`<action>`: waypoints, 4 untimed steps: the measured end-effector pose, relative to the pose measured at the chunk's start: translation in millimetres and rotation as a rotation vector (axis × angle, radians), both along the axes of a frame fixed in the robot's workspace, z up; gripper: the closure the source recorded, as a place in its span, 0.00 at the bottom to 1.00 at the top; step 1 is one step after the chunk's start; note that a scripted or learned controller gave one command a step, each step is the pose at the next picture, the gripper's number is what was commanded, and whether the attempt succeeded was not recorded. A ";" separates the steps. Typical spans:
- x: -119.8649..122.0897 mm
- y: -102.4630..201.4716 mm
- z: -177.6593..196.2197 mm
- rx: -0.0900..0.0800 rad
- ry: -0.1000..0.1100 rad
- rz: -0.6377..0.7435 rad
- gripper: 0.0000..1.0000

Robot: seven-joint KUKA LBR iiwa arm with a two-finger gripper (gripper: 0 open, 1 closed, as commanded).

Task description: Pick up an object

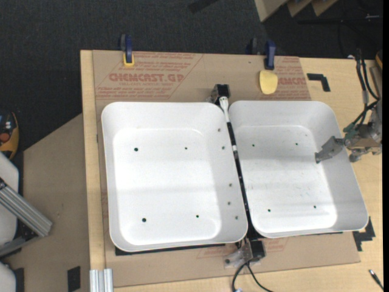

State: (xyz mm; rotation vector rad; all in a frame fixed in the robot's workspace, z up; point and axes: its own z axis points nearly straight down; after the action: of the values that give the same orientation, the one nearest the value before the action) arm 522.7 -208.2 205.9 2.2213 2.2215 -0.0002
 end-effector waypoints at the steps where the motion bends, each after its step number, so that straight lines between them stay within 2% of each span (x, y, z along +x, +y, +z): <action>1: 0.7 -0.3 10.9 -0.002 -0.003 0.001 1.00; 2: 16.3 -17.3 92.6 -0.006 -0.011 0.001 1.00; 3: 23.4 -16.4 288.0 -0.010 -0.021 0.002 1.00; 4: 5.3 103.8 157.5 0.007 0.014 0.012 1.00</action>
State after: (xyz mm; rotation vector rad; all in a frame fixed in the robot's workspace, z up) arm 528.0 -104.4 363.4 2.2186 2.2450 -0.0078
